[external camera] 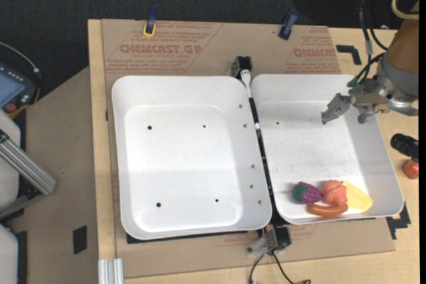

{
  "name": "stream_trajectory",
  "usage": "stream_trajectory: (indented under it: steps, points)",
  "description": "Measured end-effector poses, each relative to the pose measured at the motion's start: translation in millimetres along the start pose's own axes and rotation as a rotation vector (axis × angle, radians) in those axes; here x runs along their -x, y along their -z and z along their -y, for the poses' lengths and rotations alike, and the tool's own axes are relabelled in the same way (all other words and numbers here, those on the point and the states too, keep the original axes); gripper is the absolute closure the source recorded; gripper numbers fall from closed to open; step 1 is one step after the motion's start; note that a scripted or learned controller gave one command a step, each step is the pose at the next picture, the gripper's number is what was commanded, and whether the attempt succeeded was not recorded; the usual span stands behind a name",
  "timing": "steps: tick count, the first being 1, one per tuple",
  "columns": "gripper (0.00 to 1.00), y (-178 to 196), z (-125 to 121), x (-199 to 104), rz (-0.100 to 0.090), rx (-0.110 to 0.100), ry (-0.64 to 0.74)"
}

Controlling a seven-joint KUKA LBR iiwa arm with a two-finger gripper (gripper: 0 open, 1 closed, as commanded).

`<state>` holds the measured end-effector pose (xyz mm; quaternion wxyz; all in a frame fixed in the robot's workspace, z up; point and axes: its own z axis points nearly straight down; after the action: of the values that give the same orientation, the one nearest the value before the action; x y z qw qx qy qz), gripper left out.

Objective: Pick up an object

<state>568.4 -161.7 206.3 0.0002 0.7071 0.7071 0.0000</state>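
Over the right bin (373, 143), near its far right side, hangs the claw (347, 110), fingers spread with nothing between them. Well below the claw, toward the bin's near edge, lies a tight cluster of toy foods. Purple grapes (307, 193) sit at the left of it. A pink-orange piece (335, 192) sits beside them, a yellow piece (359, 199) to its right. An orange sausage-like piece (327, 210) lies beneath, long axis running left to right, slightly curved. Left of the claw sits the left bin (133, 103).
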Motion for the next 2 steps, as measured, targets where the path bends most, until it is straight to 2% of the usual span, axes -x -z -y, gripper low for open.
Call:
stream_trajectory:
  steps: [1, 2]
  points:
    - [0.0, 198, 30, -46, 0.003, 0.021, 0.005]
    - [0.0, 307, 88, -59, 0.002, 0.018, 0.002]
